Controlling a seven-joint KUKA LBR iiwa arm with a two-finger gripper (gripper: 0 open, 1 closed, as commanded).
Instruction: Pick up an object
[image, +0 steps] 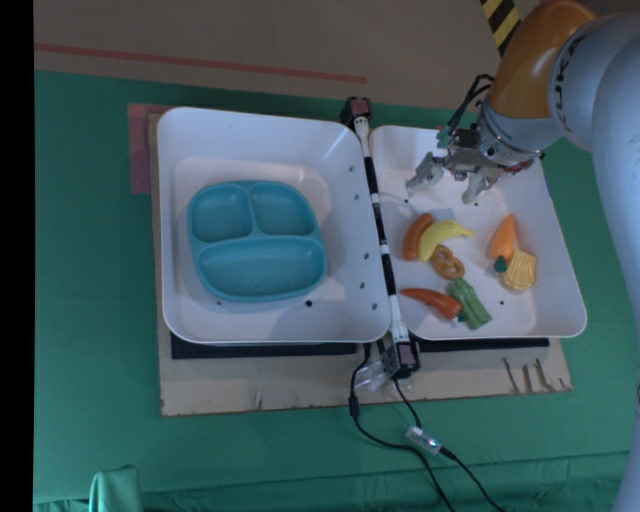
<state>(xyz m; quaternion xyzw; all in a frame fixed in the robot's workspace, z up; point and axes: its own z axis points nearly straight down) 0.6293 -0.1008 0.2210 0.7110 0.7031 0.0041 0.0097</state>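
My gripper (449, 184) hangs open over the back part of the right bin (560, 300), its two fingers spread with nothing between them. Below it, towards the front, lie toy foods: a yellow banana (446, 235) against an orange sausage-like piece (415, 236), a pretzel (447, 263), a red chilli (431, 300), a green vegetable (469, 303), an orange carrot (503, 239) and a pale yellow piece (519, 270). The gripper stands above and apart from all of them.
The left bin (200, 135) holds a teal divided plate (256, 241). A white divider rail (378, 220) runs between the bins. Cables (420, 440) trail over the green cloth in front of the bench.
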